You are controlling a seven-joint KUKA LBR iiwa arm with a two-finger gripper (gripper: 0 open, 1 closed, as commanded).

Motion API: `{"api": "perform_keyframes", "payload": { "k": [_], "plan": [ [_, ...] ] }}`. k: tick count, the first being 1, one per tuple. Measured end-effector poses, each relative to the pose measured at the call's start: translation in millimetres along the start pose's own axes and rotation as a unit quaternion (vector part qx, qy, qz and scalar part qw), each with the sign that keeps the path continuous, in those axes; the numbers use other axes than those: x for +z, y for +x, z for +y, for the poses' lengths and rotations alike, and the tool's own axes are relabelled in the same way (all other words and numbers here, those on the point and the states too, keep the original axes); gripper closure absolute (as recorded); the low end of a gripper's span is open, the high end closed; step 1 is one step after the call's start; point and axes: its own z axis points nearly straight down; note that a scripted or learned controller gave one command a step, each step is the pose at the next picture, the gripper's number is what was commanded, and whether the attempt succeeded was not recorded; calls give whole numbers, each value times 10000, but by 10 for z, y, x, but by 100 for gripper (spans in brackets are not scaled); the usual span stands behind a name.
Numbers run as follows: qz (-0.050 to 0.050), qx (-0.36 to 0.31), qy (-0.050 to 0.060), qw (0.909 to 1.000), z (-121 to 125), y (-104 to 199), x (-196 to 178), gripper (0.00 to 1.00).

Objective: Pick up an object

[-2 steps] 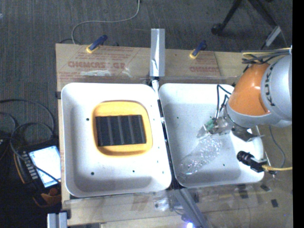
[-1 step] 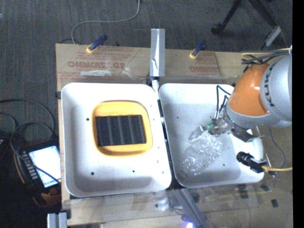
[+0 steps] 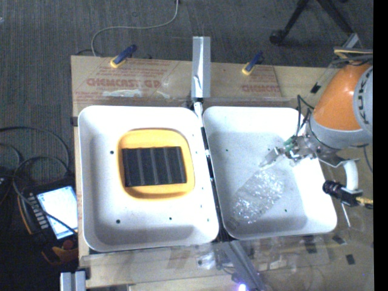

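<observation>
Two shallow white plastic bins with rounded corners sit side by side on a desk topped with brown cardboard (image 3: 151,80).

Left bin (image 3: 97,162): smooth, matte, holding an orange-yellow tray (image 3: 130,143) of rounded-rectangle form with a dark, ribbed, rectangular inset; it lies near the bin's centre.

Right bin (image 3: 242,132): its floor carries a clear, crinkled plastic bottle (image 3: 260,190), translucent and glinting, lying tilted from about 7 o'clock up toward 1 o'clock. Its narrow upper end reaches the gripper (image 3: 290,149) at the bin's 3 o'clock side.

The arm (image 3: 342,111), with a glossy orange shell and a grey body, enters at 3 o'clock. The state of the fingers cannot be told, since the tip blends with the bottle's clear neck; whether the bottle is gripped cannot be told either.

Cardboard lettering, faded red, reads roughly "CHEMCAST GP"; the rest is too blurred to read. Black lettering on the arm's grey body is cut off at the frame edge. Two blue-and-yellow clamps (image 3: 123,56) pin the cardboard at 12 o'clock. A metal upright (image 3: 200,65) stands between the bins' far ends.
</observation>
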Motion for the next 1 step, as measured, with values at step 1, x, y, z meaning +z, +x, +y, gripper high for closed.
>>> {"api": "perform_keyframes", "payload": {
  "k": [1],
  "plan": [
    [-18,-103,-76,9999,-562,-115,501,0]
  ]
}}
